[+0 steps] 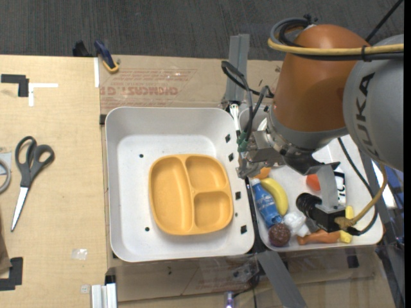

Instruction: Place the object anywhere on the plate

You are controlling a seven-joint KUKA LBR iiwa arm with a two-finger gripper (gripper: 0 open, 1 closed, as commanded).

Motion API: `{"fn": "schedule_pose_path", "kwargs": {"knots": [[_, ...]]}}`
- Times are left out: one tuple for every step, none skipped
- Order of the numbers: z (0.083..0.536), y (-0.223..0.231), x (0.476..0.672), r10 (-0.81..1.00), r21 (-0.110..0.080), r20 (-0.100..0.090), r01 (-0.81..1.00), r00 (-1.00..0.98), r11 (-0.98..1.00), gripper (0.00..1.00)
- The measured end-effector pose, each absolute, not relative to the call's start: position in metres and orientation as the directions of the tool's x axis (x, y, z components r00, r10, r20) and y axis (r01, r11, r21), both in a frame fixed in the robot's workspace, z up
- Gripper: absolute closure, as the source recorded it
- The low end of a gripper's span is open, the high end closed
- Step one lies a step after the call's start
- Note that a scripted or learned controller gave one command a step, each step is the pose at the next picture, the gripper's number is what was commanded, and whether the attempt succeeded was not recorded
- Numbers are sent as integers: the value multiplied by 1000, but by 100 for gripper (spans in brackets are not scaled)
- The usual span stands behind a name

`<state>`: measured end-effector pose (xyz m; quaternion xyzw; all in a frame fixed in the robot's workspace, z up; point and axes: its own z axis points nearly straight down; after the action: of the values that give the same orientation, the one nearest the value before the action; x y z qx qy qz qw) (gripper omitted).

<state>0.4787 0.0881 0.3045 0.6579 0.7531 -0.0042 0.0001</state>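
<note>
A: Picking one item out of the crowded right-hand white bin (366,236) is judged to be the step in hand. Several candidates are seen there: a curved yellow plastic banana (277,196), a blue bottle-shaped toy with a printed label (264,201), a dark brown rounded lump (279,235), an orange carrot-like piece (319,238). Which of them is meant as the object is not made plain.

B: Where is the target?

A: The yellow three-compartment plastic plate (191,193) is seen lying flat in the left-hand shallow white bin (122,172), well apart from the toys and with nothing on it.

B: How is the step best done?

A: A descent straight over a single item is advised, since banana and bottle lie just beside each other and both could be caught at once. The item should be gripped across its narrow width, lifted above the wall between the bins, then carried left and released low over any compartment.

B: And the tool?

A: The grey two-finger gripper (255,162) is seen hanging near the dividing wall, just above the banana's upper end. Whether it is spread or pressed together cannot be told, because cables and the grey and orange arm (321,76) cover it. Nothing is seen pinched in it.

B: What else is obscured?

A: The right bin's upper part is hidden beneath the arm, and its right side is cut by tubing. A small red-orange piece (312,182) is only partly exposed.
</note>
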Motion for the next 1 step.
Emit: {"fn": "schedule_pose_path", "kwargs": {"knots": [[240, 111, 515, 995, -5, -2, 995, -103, 103, 100]]}}
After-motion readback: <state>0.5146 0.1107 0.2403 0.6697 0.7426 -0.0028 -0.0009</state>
